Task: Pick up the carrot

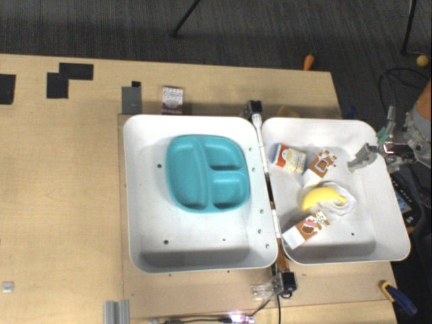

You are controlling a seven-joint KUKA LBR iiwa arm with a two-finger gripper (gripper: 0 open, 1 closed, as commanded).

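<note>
Gripper [365, 156] above right bin [385, 248] near its right rim, open or closed state indeterminable, banana [321, 196] and small packets in that bin, carrot location indeterminable, teal plate [206, 172] in left bin [145, 248].

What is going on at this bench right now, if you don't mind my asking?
A robot arm reaches in from the right, its gripper hovering over the right bin's far edge. That bin holds a banana and some small packets; no carrot is clearly visible there. The left bin holds a teal divided plate. Nothing is gripped.
</note>
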